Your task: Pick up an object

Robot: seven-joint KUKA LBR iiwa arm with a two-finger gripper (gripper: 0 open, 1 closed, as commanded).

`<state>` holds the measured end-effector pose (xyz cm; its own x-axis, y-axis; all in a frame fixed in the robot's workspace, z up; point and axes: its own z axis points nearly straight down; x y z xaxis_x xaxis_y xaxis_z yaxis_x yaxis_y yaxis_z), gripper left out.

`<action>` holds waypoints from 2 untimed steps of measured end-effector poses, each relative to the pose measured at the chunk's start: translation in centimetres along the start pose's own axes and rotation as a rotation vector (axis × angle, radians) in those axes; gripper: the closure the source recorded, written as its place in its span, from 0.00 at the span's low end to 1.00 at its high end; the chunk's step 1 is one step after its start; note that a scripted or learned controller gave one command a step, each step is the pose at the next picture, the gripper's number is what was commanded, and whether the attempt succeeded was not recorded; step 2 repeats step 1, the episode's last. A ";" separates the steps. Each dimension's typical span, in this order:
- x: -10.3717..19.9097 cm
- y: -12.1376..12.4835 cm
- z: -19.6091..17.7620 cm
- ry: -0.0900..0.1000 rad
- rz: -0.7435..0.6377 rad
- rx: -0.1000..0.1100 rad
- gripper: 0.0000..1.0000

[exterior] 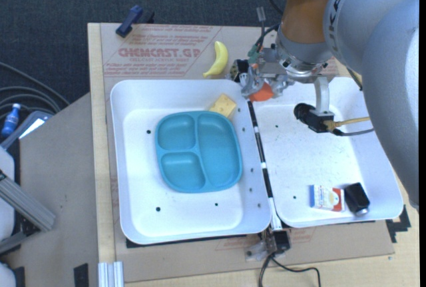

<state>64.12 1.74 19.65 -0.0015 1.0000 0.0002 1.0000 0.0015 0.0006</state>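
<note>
An orange object (pixel 263 94) sits right under the gripper (pixel 261 84) at upper center, perhaps touching; grip unclear.

Bright even light, soft shadows — slightly grainy

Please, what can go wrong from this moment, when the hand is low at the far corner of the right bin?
1. The hand sits close to the divider between the two bins, over an orange object; it may scrape the rim of the right bin.
2. The orange object is mostly hidden, so a grasp may miss or slip.
3. The tan block and banana lie nearby and could get knocked.
</note>
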 end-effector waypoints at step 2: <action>2.1 -0.2 -4.6 0.000 0.000 -0.001 1.00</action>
